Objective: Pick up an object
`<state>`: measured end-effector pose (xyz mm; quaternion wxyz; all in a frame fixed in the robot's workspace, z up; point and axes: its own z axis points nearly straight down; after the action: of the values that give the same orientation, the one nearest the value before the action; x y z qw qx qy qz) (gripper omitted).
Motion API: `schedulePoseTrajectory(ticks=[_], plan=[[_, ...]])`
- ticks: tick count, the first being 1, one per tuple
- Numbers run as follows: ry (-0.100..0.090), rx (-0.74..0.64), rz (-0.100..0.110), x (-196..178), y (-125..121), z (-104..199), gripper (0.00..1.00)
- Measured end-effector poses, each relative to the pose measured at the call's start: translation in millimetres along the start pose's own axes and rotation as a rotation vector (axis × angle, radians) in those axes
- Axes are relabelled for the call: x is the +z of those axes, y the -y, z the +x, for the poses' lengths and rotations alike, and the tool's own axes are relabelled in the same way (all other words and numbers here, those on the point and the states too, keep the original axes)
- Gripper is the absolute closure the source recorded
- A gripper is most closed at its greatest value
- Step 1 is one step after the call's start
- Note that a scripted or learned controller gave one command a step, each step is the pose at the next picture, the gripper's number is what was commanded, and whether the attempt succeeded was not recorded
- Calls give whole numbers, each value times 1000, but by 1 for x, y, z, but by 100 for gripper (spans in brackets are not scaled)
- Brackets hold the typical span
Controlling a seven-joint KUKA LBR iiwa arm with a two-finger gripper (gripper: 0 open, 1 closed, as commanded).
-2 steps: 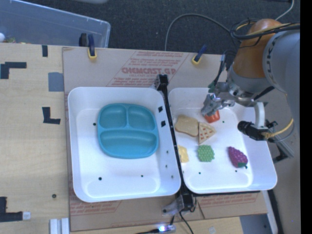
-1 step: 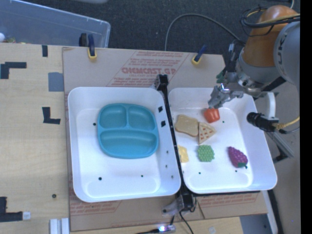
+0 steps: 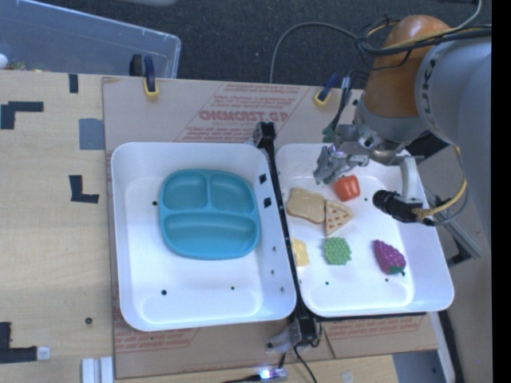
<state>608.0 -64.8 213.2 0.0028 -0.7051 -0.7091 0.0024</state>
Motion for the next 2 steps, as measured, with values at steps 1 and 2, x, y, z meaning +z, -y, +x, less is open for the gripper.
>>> schedulePoseTrajectory(ticks=[1, 2], plan=[[0, 0, 2, 10, 17, 52, 100], [-1, -2, 1, 17, 28, 110, 100]])
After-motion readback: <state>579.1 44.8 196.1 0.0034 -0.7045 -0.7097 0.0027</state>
